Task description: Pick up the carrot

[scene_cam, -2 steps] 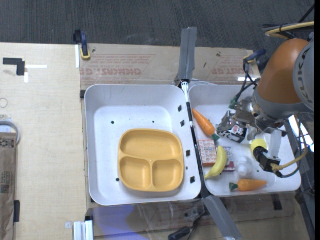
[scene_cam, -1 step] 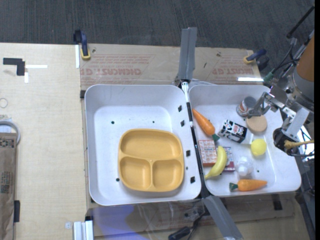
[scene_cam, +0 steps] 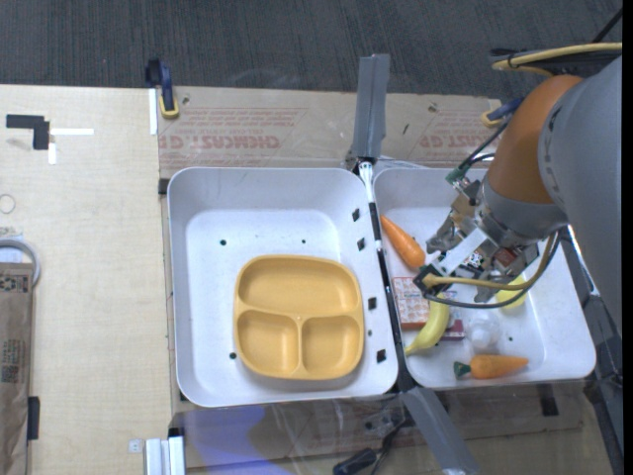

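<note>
In the right bin a carrot lies beside the jaws.

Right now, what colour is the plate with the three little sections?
Yellowy orange, all one plain colour. The plate shows best in the camera view.

left bin and right bin: white plastic, smooth, faint sheen | divided plate: yellow plastic, matt | carrot, 10 o'clock in right bin: orange skin, dull, smooth | banana: yellow peel, slight gloss | tabletop: pale wood look, matt | cardboard sheet, 12 o'clock: brown, matt, printed | orange band on arm: glossy
</note>
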